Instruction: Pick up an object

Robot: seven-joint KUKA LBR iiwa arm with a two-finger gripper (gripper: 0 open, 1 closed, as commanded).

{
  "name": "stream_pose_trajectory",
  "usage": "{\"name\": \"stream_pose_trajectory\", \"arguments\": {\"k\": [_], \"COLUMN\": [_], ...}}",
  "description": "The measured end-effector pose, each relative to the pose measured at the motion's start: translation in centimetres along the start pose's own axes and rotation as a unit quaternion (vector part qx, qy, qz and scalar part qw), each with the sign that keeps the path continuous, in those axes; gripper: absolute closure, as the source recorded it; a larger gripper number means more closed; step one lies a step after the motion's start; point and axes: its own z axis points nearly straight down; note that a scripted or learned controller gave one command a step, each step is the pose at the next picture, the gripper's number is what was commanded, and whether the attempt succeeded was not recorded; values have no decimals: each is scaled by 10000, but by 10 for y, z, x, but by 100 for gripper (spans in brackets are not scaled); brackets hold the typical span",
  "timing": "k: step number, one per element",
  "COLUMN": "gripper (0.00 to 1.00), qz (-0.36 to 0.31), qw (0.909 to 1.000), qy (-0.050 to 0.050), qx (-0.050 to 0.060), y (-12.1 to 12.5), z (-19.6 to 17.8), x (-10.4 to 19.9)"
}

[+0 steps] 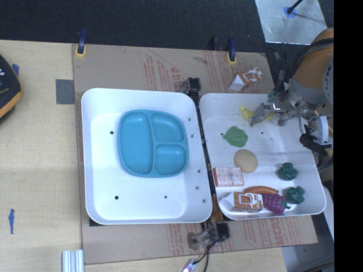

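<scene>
The left bin (96, 152) carries a blue divided plate (152, 142), out of play. The right bin (317, 169) gathers the pickable toys. The gripper (262, 116) hovers open-jawed at its far edge, just beside a yellow piece (245, 113), probably its target.

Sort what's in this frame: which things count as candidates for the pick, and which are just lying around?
Job-relevant:
- gripper, over the right bin
- yellow piece beside it
- green leaf
- tan round item
- two dark green pieces
- small carton
- packet, sausage, purple item at the near edge

Lying about:
- blue divided plate in the left bin
- carton outside the bins
</scene>
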Motion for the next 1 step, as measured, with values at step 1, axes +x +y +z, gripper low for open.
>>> {"name": "stream_pose_trajectory", "arguments": {"k": [1], "gripper": [0], "qz": [-10], "qw": [10000], "qy": [14], "qx": [-2], "y": [1], "z": [-101], "x": [139]}}
